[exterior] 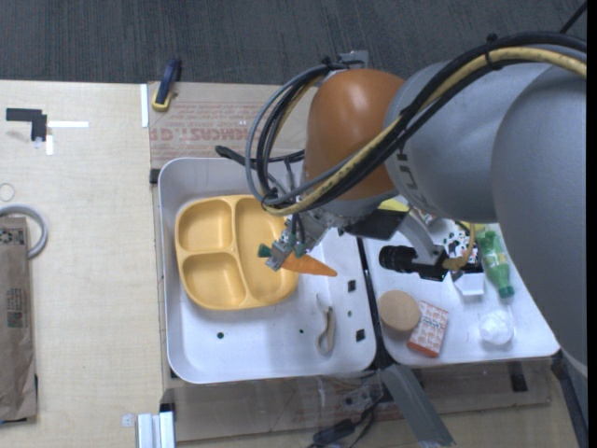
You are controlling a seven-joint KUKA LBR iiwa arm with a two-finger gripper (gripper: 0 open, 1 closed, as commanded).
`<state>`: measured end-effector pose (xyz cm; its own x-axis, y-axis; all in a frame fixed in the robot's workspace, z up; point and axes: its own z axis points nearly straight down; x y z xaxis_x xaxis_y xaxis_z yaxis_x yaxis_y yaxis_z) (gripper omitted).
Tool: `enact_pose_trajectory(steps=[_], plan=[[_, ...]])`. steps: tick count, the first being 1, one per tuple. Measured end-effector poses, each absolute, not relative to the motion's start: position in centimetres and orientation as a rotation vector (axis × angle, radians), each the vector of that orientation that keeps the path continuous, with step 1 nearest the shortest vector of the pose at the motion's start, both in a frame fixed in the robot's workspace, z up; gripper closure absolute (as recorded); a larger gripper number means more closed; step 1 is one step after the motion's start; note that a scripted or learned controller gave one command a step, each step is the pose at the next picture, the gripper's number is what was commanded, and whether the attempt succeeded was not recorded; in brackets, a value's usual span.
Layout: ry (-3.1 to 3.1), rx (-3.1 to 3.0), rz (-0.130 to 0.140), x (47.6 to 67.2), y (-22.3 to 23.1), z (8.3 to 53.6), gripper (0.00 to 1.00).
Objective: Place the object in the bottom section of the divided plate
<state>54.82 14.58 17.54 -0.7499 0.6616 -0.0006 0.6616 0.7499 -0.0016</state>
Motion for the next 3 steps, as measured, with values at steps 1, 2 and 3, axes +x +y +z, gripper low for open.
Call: enact_pose_trajectory(steps=[1,2,3], plan=[[-2.938,-1.111,0.003,54.8,14.5,17.6,0.00],[-2.938,-1.111,0.003,54.8,14.5,17.6,0.00],[-2.994,-0.956,0.001,54.9,17.6,26.2,0.00]])
